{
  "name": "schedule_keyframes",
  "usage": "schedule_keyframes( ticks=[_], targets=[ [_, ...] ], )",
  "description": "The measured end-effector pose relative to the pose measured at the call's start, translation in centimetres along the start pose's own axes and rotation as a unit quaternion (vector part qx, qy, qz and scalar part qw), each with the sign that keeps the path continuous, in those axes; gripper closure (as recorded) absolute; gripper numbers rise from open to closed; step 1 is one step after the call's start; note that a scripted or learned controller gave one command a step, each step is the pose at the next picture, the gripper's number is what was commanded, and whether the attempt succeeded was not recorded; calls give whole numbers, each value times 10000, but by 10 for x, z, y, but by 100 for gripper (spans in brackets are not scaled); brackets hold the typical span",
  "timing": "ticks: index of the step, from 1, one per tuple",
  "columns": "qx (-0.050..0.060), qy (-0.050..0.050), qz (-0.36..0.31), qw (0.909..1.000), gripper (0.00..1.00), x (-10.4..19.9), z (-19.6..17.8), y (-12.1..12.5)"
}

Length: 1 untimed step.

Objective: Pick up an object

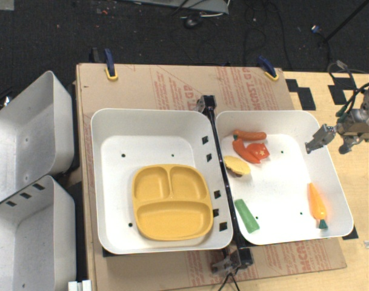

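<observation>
Claw (322, 137) sits at the right edge of the scene, over the far-right rim of the right bin (293, 117). Most of the arm is cut off by the frame; just the wrist hardware and some cables show. One dark finger (317, 139) sticks out toward the bin, but the rest is small and blurry, so can't tell if the claw is wide or narrow. Nothing visible between its fingers.

Right bin holds five things. Far-middle: a red-orange sausage-like piece (251, 136) lying crosswise, w/ a red pepper-like piece (252, 151) just near of it, touching or almost; can't tell which. A pale yellow item (237, 165) lies by the bin's left wall, w/ a dark underside, shape hard to make out. A green stick (246, 216) lies near-left, angled, close to the divider. An orange carrot (317, 202) w/ a green tip lies near-right, along the right wall, well apart from the rest and nearest the claw's side.

Left bin (111, 132) holds a yellow divided plate (172, 202), three compartments, sitting toward the near side.

Both bins rest on a cardboard sheet (166, 83) clipped at the far edge on the counter. Two more white bins (26, 138) lie partly cut off at the left.
</observation>
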State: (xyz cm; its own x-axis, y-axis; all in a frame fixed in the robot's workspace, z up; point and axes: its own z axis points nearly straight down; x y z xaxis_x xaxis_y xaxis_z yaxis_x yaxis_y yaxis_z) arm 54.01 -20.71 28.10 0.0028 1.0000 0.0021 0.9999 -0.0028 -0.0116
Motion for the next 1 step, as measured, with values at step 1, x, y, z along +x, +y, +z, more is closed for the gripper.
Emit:
schedule_keyframes(
  ticks=[1],
  targets=[
    [-58,-13,-19,10000,0,1,-7,2]
  ],
)
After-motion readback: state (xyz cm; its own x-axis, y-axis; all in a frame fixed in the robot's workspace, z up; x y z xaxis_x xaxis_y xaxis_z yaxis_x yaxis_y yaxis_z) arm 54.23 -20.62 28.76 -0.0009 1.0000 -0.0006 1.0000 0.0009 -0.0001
